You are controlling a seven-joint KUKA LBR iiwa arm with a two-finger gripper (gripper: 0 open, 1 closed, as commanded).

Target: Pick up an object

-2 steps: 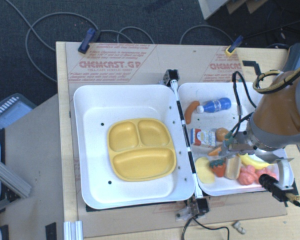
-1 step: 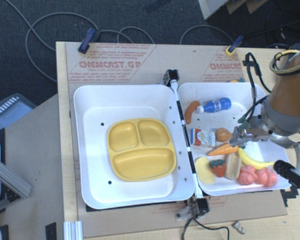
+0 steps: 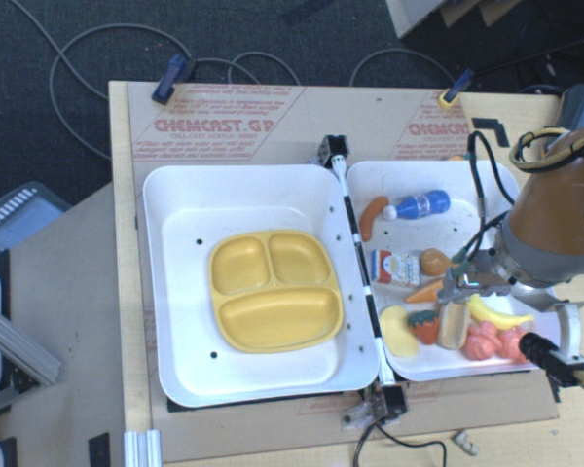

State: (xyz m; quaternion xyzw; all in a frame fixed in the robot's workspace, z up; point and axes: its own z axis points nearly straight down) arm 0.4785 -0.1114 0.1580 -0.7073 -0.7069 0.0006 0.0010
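Observation:
The right bin [image 3: 409,175] holds several toy foods: a blue bottle [image 3: 419,205], a red-orange sausage [image 3: 372,217], a small carton [image 3: 394,267], an orange ball [image 3: 433,260], a carrot [image 3: 423,294], a pale yellow round piece [image 3: 399,331], a red piece [image 3: 426,330], a tan piece [image 3: 454,325], a banana [image 3: 496,311] and a pink cluster [image 3: 492,341]. My gripper [image 3: 456,287] hangs low over the bin's front middle, just above the tan piece and beside the carrot and the banana. Nothing is seen lifted in it.
The left bin [image 3: 175,202] holds a yellow divided plate [image 3: 273,290]. A black divider [image 3: 355,261] runs between the bins. The arm's body [image 3: 555,222] covers the right bin's right side. Cables trail over the arm and behind the bench.

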